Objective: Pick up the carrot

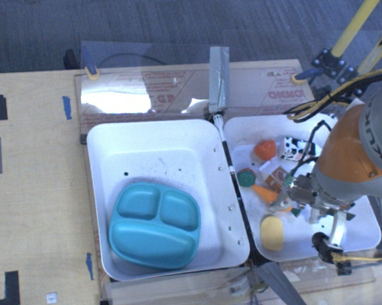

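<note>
Gripper (291, 199) is down in the right bin (366, 234), right at the carrot (267, 193). Honestly can't tell how wide it's open.

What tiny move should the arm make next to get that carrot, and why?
Probably a short shift toward the left bin and then down. The carrot lies flat in the right bin, just beside the gripper, with a green toy and a yellow one close by. Nothing shows the carrot held yet, so the gripper seems to need centring over it first.
</note>
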Controlling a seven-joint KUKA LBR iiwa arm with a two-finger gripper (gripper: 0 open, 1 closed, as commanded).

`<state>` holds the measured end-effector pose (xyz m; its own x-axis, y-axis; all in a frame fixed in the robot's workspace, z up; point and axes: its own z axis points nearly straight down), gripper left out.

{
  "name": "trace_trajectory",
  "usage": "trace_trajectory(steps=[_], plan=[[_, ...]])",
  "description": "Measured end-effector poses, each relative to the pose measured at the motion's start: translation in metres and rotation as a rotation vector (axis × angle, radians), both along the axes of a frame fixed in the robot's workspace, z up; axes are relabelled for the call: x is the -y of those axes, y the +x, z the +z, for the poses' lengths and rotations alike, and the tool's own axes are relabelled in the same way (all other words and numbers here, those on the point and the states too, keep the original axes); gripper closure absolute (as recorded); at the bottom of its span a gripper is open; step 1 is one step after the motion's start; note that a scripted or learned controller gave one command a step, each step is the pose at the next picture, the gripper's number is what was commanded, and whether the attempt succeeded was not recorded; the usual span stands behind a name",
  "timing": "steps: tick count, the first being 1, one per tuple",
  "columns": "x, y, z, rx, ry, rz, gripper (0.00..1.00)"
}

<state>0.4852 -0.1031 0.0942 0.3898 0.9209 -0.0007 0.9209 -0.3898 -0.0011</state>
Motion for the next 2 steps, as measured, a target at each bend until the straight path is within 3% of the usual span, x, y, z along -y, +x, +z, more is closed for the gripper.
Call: trace_trajectory(steps=[1, 2], plan=[[-0.0004, 0.0002, 0.0095, 0.001, 0.000, -0.001, 1.00], [-0.0003, 0.0000, 0.0091, 0.000, 0.000, -0.001, 0.00]])
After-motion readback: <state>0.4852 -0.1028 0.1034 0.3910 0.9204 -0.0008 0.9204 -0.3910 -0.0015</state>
